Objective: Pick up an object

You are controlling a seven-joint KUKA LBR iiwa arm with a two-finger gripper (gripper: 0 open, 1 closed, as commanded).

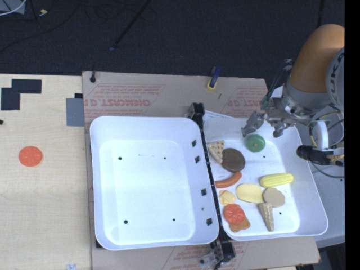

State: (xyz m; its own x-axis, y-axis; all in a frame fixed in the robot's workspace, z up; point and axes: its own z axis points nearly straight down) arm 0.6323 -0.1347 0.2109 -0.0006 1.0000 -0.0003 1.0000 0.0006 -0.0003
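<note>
Tool (pixel 263 125) hovers over right bin (pixel 315 207), fingers spread open, nothing between them; green round object (pixel 256 143) lies just below it at bin's upper edge. Other toy foods in same bin: brown cookie (pixel 233 160), yellow corn (pixel 276 179), sausage (pixel 228 179), tomato (pixel 234 213).

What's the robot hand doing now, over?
Gripper open, above green round toy in right bin. Nothing between fingers. Brown patty close by, not blocking.
</note>
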